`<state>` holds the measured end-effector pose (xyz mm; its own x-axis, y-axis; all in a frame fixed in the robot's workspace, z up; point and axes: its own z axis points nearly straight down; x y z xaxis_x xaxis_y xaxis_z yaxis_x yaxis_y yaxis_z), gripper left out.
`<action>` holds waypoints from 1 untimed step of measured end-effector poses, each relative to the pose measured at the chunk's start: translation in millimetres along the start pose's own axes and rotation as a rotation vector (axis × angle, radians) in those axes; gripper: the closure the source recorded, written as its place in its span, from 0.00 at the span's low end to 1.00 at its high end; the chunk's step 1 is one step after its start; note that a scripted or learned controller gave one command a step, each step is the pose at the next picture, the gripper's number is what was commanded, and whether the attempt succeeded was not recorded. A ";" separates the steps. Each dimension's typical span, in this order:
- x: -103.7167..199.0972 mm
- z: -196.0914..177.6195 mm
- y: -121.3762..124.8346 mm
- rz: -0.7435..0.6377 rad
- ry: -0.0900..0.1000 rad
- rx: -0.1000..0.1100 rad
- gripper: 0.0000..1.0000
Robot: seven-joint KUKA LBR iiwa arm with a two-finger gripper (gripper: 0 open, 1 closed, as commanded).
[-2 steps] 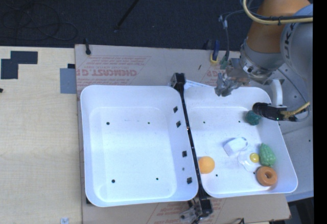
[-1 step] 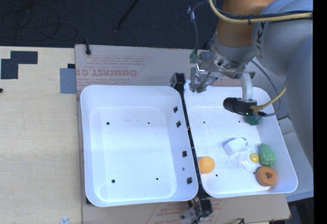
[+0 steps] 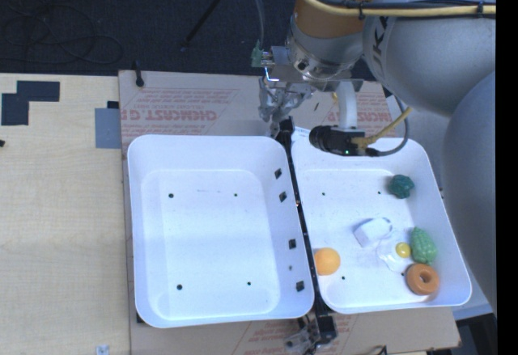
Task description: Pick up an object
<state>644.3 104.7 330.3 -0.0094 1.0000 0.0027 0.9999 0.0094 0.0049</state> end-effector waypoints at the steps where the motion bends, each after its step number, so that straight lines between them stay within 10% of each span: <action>1: 111.9 -59.0 0.4 -0.002 0.002 0.001 1.00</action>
<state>643.3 216.5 389.6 -0.0117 0.9999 0.0043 0.9999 0.0116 0.0037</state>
